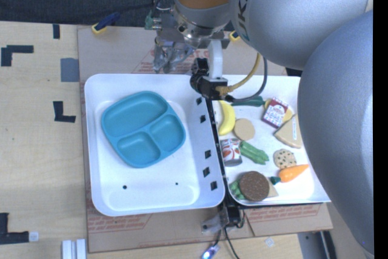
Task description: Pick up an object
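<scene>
Banana [227, 119], the nearest candidate, lies by the left wall of the right bin [306, 190], touching a round cracker [245, 129], with a small can [231, 151] just below. It looks like light, stiff plastic, smooth and curved, so probably slippery. Best pinched across its middle, the narrow way. Pea pod [254, 153] and carrot [291, 173] sit further right. Blue divided plate [142, 129] lies in the left bin [151, 191]. Gripper [171, 59] hangs over the bench behind the bins; open or closed, can't tell.
</scene>
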`<control>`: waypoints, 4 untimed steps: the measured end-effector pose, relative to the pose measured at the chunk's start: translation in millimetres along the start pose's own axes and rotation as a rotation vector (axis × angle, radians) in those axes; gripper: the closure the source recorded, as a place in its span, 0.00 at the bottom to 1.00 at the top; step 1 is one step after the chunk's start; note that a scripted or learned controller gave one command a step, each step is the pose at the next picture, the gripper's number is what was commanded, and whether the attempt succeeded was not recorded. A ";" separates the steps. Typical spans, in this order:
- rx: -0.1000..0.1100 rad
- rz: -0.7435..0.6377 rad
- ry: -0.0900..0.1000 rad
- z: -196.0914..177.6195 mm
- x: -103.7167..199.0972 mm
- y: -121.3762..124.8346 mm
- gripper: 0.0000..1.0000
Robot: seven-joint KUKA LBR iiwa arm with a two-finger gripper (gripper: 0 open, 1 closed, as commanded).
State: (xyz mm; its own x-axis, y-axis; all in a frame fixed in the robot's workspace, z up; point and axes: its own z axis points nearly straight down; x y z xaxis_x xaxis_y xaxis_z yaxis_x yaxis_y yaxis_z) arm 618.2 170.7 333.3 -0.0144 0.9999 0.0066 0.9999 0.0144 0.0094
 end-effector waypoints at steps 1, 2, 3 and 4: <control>0.015 0.006 -0.006 33.0 67.6 -16.4 1.00; 0.014 0.009 -0.008 21.3 64.1 -15.0 1.00; 0.015 0.007 -0.009 12.0 64.7 -15.2 1.00; 0.017 0.005 -0.010 2.6 65.3 -15.3 1.00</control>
State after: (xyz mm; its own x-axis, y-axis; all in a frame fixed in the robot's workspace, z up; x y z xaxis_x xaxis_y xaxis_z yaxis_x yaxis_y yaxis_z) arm 602.0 235.8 331.0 -0.0094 1.0000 -0.0031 0.9999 0.0094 -0.0076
